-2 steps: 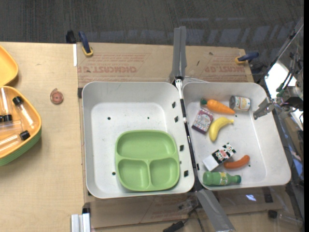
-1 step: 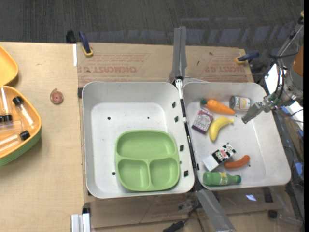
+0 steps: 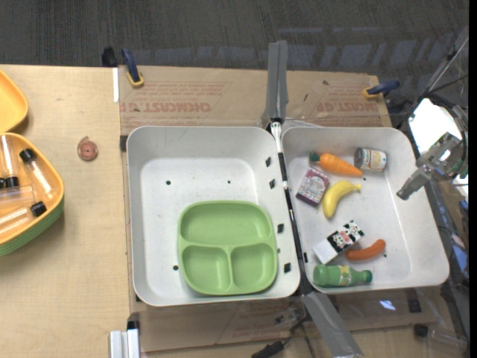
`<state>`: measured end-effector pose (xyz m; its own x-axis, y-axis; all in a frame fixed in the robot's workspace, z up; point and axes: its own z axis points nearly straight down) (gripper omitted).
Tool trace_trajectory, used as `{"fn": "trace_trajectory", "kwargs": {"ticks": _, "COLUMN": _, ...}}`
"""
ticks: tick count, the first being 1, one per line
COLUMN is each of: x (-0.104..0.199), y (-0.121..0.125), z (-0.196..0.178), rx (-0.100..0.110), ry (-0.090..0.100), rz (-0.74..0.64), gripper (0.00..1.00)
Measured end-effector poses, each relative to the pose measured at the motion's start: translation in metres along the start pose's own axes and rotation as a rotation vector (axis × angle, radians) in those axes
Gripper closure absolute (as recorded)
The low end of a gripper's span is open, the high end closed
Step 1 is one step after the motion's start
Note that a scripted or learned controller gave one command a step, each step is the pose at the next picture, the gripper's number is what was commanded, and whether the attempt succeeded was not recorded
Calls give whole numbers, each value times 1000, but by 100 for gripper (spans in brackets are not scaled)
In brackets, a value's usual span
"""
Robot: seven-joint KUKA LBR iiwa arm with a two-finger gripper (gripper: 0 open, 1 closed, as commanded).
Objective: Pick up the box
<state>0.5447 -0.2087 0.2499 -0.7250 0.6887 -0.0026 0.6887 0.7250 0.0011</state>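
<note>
Two white bins sit side by side; the left bin [image 3: 149,200] holds a green divided tray [image 3: 227,246]. In the right bin [image 3: 417,259], the box [image 3: 337,242], white with a black-and-white cow pattern, lies near the front, touching the red sausage [image 3: 367,250] and just behind the green bottle [image 3: 341,276]. The gripper [image 3: 411,186] hangs over the bin's right wall, well apart from the box, up and to its right; whether it is open or closed cannot be told
</note>
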Motion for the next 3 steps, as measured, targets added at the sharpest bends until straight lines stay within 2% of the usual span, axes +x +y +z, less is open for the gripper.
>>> {"fn": "trace_trajectory", "kwargs": {"ticks": 1, "x": 14, "y": -7, "z": 24, "rx": -1, "ry": 2, "rz": -411, "gripper": 0}}
{"fn": "trace_trajectory", "kwargs": {"ticks": 2, "x": 33, "y": -12, "z": 73, "rx": -3, "ry": 1, "rz": -1029, "gripper": 0}}
{"fn": "trace_trajectory", "kwargs": {"ticks": 3, "x": 9, "y": -26, "z": 86, "rx": -4, "ry": -1, "rz": -1285, "gripper": 0}}
